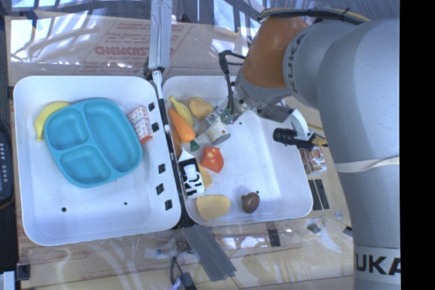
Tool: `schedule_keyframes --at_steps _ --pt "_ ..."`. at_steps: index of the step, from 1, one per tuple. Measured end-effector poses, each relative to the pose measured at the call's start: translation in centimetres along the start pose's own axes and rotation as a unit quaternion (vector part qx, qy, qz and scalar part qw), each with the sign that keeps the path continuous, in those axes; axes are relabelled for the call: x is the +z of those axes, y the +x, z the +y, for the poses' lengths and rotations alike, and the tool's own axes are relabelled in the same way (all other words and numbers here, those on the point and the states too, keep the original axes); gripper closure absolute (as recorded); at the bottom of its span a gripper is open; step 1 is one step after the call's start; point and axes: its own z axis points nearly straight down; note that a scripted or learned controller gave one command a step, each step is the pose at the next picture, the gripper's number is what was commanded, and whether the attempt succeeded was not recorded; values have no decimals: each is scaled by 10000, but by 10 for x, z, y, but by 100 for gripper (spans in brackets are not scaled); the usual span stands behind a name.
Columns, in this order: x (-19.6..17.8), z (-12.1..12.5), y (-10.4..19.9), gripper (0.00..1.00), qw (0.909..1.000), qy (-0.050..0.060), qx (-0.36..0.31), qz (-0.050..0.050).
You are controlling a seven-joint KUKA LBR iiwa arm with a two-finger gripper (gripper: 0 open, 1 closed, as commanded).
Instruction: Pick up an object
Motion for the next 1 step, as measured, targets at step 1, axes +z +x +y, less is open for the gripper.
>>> schedule_keyframes --at_steps 1 --pt "-1 -26 39 0 9728 6 2317 3"
